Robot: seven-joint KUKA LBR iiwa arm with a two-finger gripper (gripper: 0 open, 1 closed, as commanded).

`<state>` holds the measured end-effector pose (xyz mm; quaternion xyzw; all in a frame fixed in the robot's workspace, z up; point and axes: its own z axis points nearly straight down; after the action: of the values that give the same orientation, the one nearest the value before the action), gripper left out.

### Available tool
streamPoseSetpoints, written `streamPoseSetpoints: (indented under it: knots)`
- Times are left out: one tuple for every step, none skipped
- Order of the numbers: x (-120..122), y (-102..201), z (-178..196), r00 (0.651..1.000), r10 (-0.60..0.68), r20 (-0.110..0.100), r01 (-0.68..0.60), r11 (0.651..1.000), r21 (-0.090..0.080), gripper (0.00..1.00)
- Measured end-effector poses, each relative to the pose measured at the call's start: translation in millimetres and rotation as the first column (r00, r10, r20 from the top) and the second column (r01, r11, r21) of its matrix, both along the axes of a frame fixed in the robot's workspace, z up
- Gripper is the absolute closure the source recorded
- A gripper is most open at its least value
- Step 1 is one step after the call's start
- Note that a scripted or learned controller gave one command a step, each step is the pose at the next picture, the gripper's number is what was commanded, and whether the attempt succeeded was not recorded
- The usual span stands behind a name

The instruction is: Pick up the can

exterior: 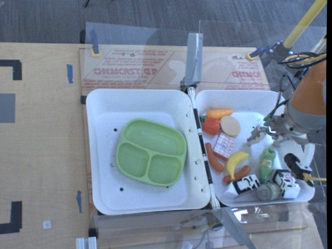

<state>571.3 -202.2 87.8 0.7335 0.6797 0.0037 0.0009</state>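
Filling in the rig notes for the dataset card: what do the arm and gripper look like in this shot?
The arm is rounded and bulky, with a wide orange band above a grey wrist section. The gripper is a small silvery metal assembly with thin struts. Dark cables loop above the band. No markings are legible.

We see the left bin [104,113] open on every side of the green plate [151,152], which sits mid-floor. The right bin [248,100] is bare only along its far wall; nearer us, the banana [237,162], the green bottle [267,160] and a black-and-white carton [246,184] crowd together. What we take for the can [268,192] lies wedged between that carton and a second patterned box [287,183], close to both. The claw [262,134] hangs over a bare patch beside the round biscuit [230,126].
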Motion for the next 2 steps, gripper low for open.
streamPoseSetpoints:
  knots:
    - [17.4, 19.0, 84.7, 1.0, 0.001, -0.004, -0.001, 1.0, -0.005, 0.0]
    - [68.6, 19.2, 5.2, 0.999, -0.042, -0.003, 0.042, 0.999, -0.006, 0.0]
